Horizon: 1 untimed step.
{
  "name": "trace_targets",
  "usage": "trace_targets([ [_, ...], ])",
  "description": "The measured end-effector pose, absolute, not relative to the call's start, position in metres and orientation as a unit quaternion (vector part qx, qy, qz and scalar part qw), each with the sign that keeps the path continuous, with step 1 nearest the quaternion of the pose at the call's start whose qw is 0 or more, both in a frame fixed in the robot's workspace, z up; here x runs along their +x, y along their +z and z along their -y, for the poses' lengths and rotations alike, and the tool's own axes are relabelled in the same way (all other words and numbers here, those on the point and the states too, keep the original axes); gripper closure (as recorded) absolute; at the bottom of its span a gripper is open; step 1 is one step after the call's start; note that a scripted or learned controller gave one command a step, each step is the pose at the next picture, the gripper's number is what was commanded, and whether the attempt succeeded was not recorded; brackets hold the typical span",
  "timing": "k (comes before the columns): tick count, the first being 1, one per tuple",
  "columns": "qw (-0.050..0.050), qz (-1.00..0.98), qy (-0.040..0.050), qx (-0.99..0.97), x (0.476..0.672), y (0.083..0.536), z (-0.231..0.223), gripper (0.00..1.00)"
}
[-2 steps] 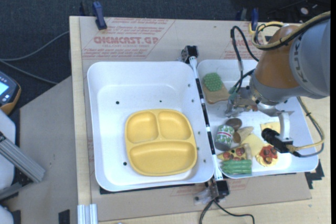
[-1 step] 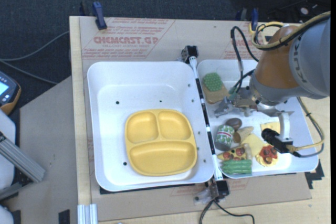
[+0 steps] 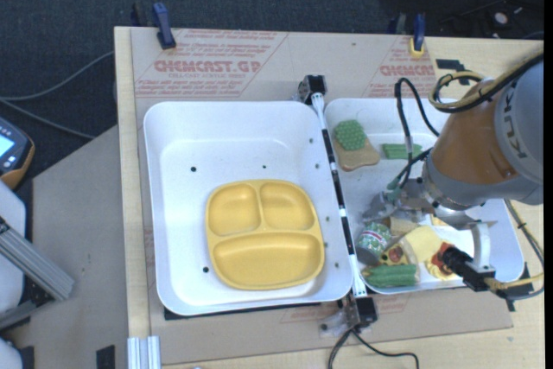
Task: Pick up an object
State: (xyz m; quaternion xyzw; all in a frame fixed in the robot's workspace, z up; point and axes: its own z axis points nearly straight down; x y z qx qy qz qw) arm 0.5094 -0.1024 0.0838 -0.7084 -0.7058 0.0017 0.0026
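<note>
arm point(image 3: 484, 143) bent low over right bin point(image 3: 510, 251); gripper point(image 3: 399, 205) state unclear.

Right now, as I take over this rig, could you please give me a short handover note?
Gripper: low over the clutter in the right bin; the wrist hides its fingers, so no grasp can be confirmed.
Things: right bin holds a green sponge on a tan piece, a green block, a green pod, a round printed item and yellow and red pieces. Left bin holds a yellow tray.
Done: arm is down at the pile.
Left: grasp one object and lift it.
</note>
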Motion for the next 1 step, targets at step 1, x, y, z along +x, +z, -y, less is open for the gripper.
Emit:
trace_targets([
  [1,-0.002,0.708,-0.0010,-0.706,0.5655,0.0850,0.1083,0.00],
])
